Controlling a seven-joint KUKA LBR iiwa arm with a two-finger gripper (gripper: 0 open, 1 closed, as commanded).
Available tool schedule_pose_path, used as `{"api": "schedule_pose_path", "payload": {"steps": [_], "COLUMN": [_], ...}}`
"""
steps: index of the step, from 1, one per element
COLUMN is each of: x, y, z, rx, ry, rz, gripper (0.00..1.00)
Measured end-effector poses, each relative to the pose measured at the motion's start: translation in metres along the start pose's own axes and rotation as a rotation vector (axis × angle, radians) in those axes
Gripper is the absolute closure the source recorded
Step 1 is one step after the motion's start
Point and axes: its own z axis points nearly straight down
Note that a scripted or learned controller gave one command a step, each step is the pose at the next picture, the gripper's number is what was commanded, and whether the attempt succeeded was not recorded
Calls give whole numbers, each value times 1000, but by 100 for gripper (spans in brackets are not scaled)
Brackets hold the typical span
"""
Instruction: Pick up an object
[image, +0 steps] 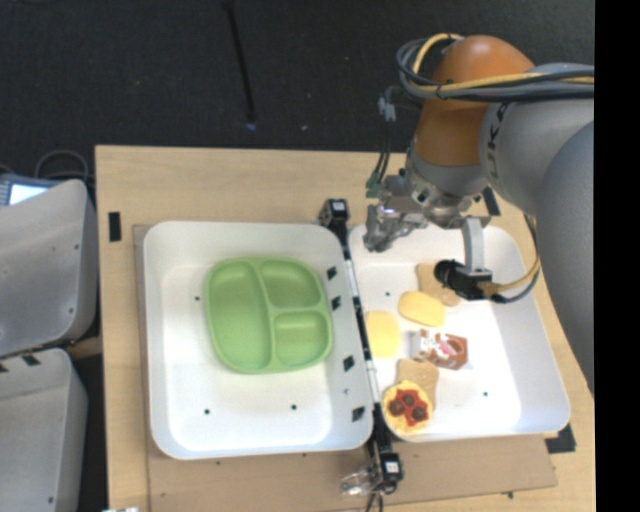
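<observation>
- Candidate objects: a cluster of small food-like pieces in the right bin (520, 400), toward its left side and middle.
- Pale yellow piece (381, 333) lies just beside the divider between the bins; a second yellow piece (422, 308) sits to its right and slightly farther back.
- Tan flat piece (436, 277) at the far end of the cluster, next to a black part of the tool.
- Brown-and-white packet (442, 349) near the cluster's middle; tan wedge (419, 374) just nearer than it.
- Round yellow piece with red spots (407, 407) at the near left corner of the right bin.
- Gripper (381, 235) hangs over the far left corner of the right bin, apart from all pieces; nothing seen between its fingers; open or closed: cannot tell.
- Left bin (180, 420) holds a green divided plate (268, 314), three compartments, about central.
- Both bins rest on a wooden bench (200, 165).
</observation>
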Motion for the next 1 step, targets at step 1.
{"api": "schedule_pose_path", "payload": {"steps": [1], "x": [60], "y": [-9], "z": [-10], "rx": [-1], "ry": [1], "rz": [-1], "gripper": [100]}}
